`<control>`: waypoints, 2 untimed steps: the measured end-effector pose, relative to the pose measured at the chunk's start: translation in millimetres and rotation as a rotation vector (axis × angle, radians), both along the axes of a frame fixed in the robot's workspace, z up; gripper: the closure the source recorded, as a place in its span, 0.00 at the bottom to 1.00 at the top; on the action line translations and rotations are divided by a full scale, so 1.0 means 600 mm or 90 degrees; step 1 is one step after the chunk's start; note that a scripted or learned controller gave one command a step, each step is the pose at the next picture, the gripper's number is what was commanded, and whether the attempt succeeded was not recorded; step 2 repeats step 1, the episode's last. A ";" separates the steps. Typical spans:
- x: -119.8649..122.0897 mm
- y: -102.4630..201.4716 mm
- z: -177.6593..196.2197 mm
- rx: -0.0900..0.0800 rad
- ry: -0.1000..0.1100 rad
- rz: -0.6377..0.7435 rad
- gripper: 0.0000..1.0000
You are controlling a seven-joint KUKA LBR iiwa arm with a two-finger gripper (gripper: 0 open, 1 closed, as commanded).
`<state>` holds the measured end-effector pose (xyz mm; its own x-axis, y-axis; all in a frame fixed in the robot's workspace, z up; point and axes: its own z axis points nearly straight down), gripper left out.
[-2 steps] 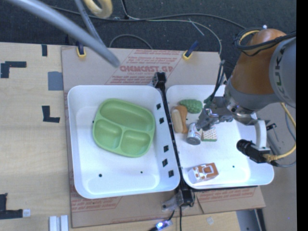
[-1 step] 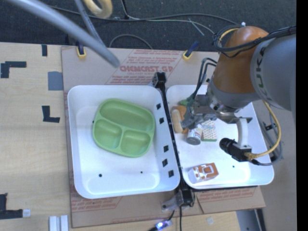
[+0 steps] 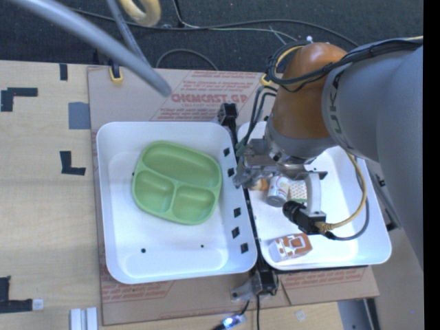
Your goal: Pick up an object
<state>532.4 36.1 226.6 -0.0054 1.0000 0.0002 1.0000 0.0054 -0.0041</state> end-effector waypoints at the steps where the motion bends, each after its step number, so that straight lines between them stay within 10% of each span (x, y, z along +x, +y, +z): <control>1: 0.017 0.101 0.009 0.001 -0.002 0.002 1.00; 2: 0.017 0.101 0.009 0.001 -0.002 0.002 1.00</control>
